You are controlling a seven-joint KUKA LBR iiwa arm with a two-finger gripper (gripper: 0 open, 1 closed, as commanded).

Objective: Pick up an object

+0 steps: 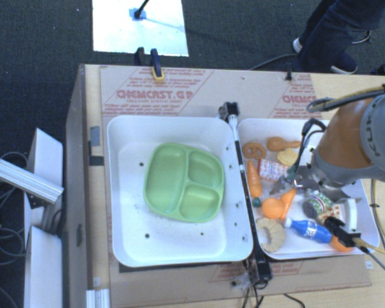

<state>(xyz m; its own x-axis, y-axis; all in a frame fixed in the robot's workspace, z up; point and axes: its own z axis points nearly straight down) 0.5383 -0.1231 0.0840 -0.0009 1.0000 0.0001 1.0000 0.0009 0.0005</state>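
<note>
I had the gripper (pixel 289 186) down beside the carrot (pixel 283 203), nothing lifted yet, finger state I couldn't tell.

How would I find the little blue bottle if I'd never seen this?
Look in the right bin, the crowded one beside the bin holding the green tray. Near its front edge lies the blue bottle, on its side. It is the only blue thing, between a round cookie and an orange piece.
</note>
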